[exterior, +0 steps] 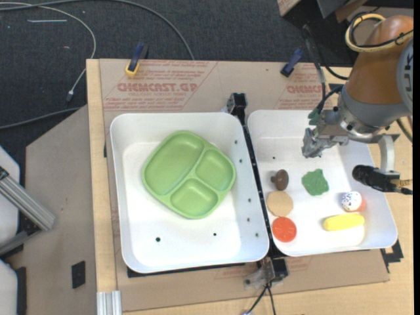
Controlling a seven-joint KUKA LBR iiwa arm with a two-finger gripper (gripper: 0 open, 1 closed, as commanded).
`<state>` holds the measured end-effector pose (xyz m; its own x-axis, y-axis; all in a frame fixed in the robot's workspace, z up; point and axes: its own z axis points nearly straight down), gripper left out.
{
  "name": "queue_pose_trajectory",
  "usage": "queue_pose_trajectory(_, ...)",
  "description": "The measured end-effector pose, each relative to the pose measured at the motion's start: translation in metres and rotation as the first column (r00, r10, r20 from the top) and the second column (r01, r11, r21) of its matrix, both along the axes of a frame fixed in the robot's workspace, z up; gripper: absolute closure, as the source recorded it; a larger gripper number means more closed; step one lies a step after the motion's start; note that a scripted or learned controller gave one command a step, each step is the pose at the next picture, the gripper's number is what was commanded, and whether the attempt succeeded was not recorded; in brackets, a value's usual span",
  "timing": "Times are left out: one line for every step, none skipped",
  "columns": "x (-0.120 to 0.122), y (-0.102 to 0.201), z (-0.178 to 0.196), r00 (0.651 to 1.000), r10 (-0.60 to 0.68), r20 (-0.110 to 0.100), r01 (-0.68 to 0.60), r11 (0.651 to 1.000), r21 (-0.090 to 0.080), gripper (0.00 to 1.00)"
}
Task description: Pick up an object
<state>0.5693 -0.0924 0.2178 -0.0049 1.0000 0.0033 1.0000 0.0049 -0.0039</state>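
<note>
Fingers: whether mine are apart or together, I cannot tell; my gripper (314,148) hangs over the right bin (289,125), above the green piece (315,182). Risk: a slightly misplaced descent nudges the piece aside, or I close on nothing.

We see two shallow white plastic bins, the left one (131,241) and the right one (380,231), both smooth with a soft sheen. In the left bin lies a light green three-compartment plastic plate (189,174), smooth and faintly glossy. Under the bins we find a brown cardboard sheet (98,176), matt, printed with red lettering. Around it lies dark carpet (52,64), rough and dull. In the right bin, the yellow oblong plastic piece (343,223) looks smooth and shiny, while the green lumpy piece (315,182) looks rough-surfaced and matt. The arm's grey metal gripper (314,146) looks dull.
</note>
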Motion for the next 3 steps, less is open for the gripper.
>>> queue_pose_trajectory(0.002,0.052,-0.008,1.0,-0.001,0.0,0.001,1.0,-0.001,1.0)
queue_pose_trajectory(0.008,0.108,0.003,1.0,0.001,0.006,-0.001,1.0,-0.002,1.0)
queue_pose_trajectory(-0.002,0.166,-0.004,1.0,0.001,0.0,-0.001,1.0,-0.001,1.0)
